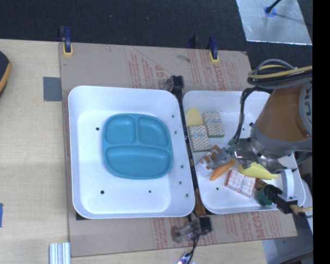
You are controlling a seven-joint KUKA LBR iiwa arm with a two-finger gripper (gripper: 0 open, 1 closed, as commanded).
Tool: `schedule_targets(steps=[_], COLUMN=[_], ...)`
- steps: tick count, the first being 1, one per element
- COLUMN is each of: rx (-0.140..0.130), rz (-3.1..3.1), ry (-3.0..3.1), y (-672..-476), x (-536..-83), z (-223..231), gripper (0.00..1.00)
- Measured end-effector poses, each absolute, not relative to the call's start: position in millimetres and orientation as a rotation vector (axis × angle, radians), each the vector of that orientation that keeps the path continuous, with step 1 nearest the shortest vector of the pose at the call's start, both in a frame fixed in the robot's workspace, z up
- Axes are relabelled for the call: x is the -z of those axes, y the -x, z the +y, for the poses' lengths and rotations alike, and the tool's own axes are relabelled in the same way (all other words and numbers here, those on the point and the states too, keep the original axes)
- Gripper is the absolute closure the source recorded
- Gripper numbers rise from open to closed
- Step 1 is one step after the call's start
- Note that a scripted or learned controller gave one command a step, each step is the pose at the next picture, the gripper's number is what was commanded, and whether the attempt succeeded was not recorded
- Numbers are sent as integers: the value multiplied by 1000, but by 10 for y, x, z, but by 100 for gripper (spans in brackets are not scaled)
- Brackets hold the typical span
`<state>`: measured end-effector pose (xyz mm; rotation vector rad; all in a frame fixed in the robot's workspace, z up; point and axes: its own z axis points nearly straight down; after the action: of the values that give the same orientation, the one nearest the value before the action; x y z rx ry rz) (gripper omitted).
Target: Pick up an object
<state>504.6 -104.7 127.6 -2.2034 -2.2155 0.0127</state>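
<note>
The arm is reaching into the right bin [220, 203], its gripper [229, 157] hanging low over a small orange carrot [220, 171] beside some patterned packets [205, 130]. A blue divided plate [137, 146] is sitting in the left bin [88, 197].

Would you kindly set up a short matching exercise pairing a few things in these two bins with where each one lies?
Things:
1. blue divided plate
2. orange carrot
3. yellow banana
4. gripper

Places:
A. right bin, just left of the banana
B. middle of the left bin
C. over the right bin's middle, above the carrot
D. right bin, under the arm's wrist

Pairs: 1-B, 2-A, 3-D, 4-C
</note>
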Motion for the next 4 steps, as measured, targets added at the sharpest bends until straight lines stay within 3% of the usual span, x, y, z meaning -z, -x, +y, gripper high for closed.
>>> schedule_targets(steps=[1,2,3,4], rx=[15,41,46,43], rz=[-2235,-2248,-2250,-2250], ry=[2228,2242,2229,2231], y=[-5386,-5184,-5200,-5198], x=[-1103,-1047,-1189,-1182], z=[-1017,-1033,-1007,-1019], gripper=[0,0,100,0])
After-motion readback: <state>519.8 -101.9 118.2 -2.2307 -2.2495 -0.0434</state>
